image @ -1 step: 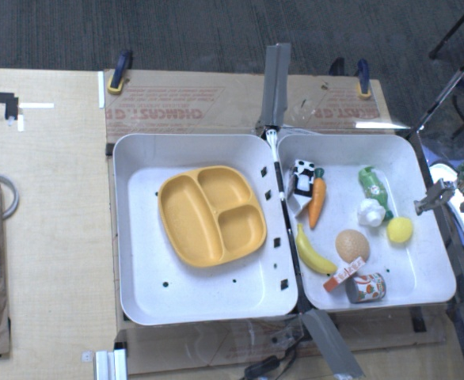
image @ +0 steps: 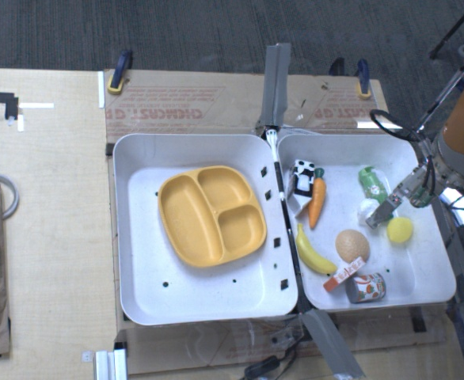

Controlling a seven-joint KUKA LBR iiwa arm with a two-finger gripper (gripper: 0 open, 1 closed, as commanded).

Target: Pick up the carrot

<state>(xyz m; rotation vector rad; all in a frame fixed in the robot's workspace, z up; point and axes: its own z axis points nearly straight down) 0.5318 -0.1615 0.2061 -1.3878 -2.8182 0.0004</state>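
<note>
Gripper (image: 382,213): over right bin (image: 422,291), beside yellow ball (image: 401,229) and green bottle (image: 370,182); grip state cannot be told; nothing seen held. Carrot (image: 317,201): well apart, near the bin's left wall, against black-and-white toy (image: 302,177). Step: approach. Next: travel left, descend over carrot.

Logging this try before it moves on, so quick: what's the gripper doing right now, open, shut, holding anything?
Gripper: cannot be told; it is over the right bin beside the yellow ball, apart from the carrot.
</note>
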